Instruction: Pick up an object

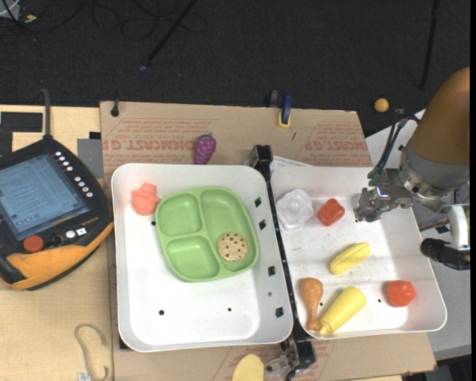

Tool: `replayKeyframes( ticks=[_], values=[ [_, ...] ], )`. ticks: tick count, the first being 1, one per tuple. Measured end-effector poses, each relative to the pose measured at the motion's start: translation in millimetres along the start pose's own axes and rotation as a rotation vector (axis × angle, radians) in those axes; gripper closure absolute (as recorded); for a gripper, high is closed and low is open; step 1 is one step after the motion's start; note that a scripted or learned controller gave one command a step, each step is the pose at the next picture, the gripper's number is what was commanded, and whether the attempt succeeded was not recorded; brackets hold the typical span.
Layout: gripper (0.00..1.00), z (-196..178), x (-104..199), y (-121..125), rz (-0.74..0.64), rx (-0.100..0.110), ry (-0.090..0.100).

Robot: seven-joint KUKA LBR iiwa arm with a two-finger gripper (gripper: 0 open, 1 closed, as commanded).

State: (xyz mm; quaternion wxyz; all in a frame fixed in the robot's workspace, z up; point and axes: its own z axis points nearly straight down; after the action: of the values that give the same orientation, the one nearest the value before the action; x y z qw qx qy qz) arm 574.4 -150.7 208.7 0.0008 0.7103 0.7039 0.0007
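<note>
We look down on a pale wooden bench point(55, 324) with dark carpet behind it, a sheet of printed cardboard point(222, 129) laid under two shallow white bins. In the left bin point(190, 316) sits a green divided plate point(182, 213) with a cookie point(232, 247) in its lower right compartment, and a pink toy point(144, 199) lies just beside the plate's upper left corner. The right bin point(397, 292) holds the loose pieces we could lift: a clear plastic lump point(293, 209) near the divider, a red block point(330, 212) just right of it, a yellow corn-like piece point(349, 258) whose long axis runs lower left to upper right, a brown drumstick point(310, 294) standing roughly along the bin's near-far line with its thick end up, a yellow bottle-shaped piece point(341, 309) touching the drumstick and slanting from lower left to upper right, and a red round piece point(400, 293) near the right wall. The arm point(444, 133) comes in from the right, and its gripper point(370, 205) hangs over the upper part of the right bin, just right of the red block and apart from it; we see nothing between its tips, and we cannot tell how wide they stand. Outside the bins, a purple grape toy point(205, 148) rests on the cardboard, a teach pendant point(40, 205) lies on the left, and a yellow object point(248, 367) sits at the near edge.
</note>
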Motion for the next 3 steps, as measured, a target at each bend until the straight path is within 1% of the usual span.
replayKeyframes(
  ticks=[1,3],
  values=[
    [1.0,-20.0,-1.7,0.1,-0.003,0.001,0.0],
    [1.0,-28.7,111.0,26.8,-0.013,0.003,0.002]
  ],
)
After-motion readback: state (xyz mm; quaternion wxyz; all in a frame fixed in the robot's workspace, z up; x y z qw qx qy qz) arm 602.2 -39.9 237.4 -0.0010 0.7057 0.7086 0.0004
